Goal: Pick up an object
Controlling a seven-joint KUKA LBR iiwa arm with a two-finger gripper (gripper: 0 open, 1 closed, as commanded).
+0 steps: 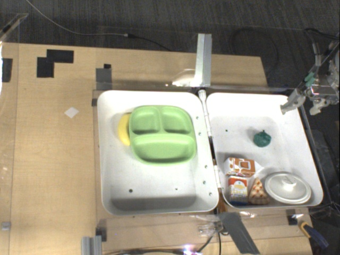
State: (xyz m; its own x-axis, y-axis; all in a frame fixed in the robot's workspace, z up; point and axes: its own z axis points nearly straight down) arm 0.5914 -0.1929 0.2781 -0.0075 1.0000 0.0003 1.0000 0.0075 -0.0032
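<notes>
While I watch from above: the arm sits at the right edge of the frame, level with the top of the right-hand bin.
Tool (308,101): hanging over the upper right corner of the right bin (239,102); two pale prongs point left and down, but at this size I cannot tell how wide they stand. Nothing shows between them.
Left bin (154,195): holds a green divided tray (161,133) in its upper middle, with a yellow piece (123,129) tucked against the tray's left edge, partly hidden.
Right bin contents: a small dark green lump (262,138) alone near the middle; three printed cartons (243,179) packed together at the bottom; a round silver lid (287,187) touching them in the lower right corner.
Candidate I would pick: the green lump, since it stands apart from everything and is nearest the tool.
How it should handle, my guess: light, probably rubbery or plastic, rounded, so it may roll or squirt out of a shallow pinch. I would close across its widest part, low down.
Cartons: light, stiff but crushable; crowded, so little room for prongs between them.
Silver lid: smooth, low and slippery; its centre knob looks the only real hold.
Green tray: too broad for anything but a rim pinch.
Worktop (53,158): bare wood around both bins.
</notes>
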